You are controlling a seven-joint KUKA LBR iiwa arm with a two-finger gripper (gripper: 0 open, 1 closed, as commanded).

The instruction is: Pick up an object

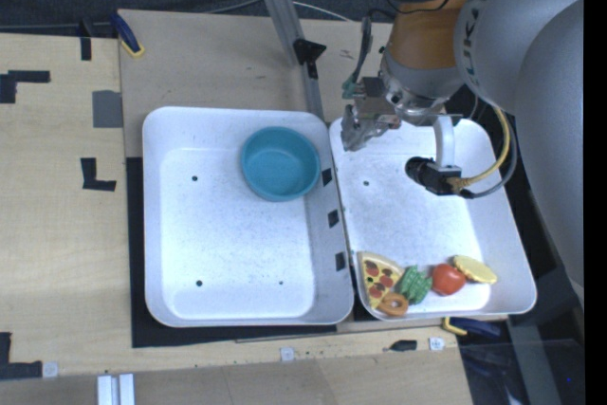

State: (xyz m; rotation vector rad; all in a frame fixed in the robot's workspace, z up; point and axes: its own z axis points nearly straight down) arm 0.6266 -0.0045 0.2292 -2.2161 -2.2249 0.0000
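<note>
Jaws, state unreadable, hang with nothing visibly held; toy food (417, 281) lies well below, nothing picked yet.

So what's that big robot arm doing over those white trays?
It's trying to pick something up. Its tool is at the far corner of the right tray, with nothing seen in it. The toy food, a pizza slice, a green veggie, a tomato and a yellow piece, sits at the near edge. A blue bowl is in the left tray.
</note>
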